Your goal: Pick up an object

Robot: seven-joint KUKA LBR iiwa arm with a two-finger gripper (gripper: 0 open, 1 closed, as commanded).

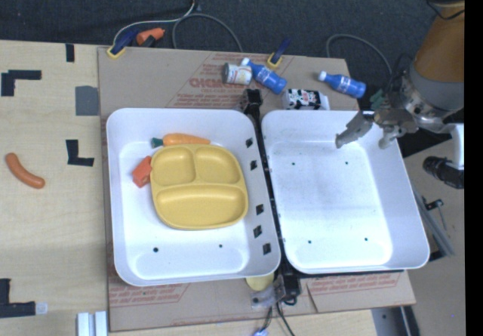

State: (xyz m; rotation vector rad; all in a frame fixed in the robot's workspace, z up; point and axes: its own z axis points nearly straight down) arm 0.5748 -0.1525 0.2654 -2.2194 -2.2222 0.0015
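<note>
Two white bins sit side by side: the left bin [128,251] and the right bin [339,206]. A yellow divided tray [200,187] fills the left bin's centre, with a carrot [186,140] touching it at twelve o'clock. The gripper [370,134] hangs at the right bin's one o'clock, fingers spread apart, holding nothing.

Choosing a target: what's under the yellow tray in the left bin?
Poking out from under the yellow tray: a carrot at its far edge and an orange piece at its left. The rest is covered.
</note>
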